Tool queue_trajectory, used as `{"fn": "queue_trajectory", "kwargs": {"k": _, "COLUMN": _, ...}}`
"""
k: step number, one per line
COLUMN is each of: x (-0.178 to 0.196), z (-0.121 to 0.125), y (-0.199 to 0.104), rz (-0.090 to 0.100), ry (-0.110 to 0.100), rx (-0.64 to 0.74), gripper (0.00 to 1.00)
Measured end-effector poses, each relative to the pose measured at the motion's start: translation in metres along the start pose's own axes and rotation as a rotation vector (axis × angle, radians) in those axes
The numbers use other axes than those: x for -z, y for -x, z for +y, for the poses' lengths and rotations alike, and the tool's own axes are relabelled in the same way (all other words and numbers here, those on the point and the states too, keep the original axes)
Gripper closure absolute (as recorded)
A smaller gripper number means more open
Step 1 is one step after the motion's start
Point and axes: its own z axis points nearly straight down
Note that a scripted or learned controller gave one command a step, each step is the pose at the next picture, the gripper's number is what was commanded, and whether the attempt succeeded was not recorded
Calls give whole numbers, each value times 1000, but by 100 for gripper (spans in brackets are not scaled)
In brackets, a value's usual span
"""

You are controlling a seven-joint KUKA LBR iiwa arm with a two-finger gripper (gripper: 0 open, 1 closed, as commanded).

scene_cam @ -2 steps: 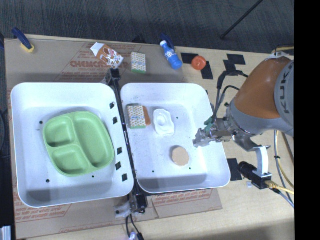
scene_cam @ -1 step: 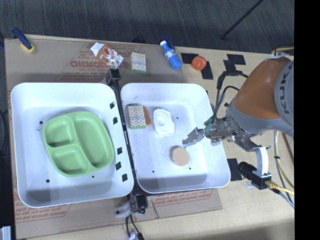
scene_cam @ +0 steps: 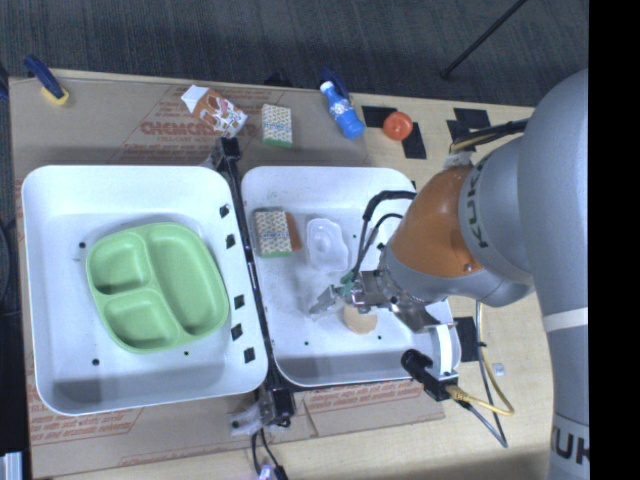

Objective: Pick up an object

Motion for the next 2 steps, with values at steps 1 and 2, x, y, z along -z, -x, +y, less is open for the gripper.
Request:
{"fn": "queue_trajectory", "kwargs": {"k": 1, "x": 10, "z": 0, "y": 1, "rz": -2, "ry": -1, "rx": 2, "gripper": 100}}
{"fn": "queue_trajectory", "kwargs": {"k": 2, "x": 108, "z": -17, "y": 64, "rz": -3, "ry": 1, "rx": -4, "gripper": 100}}
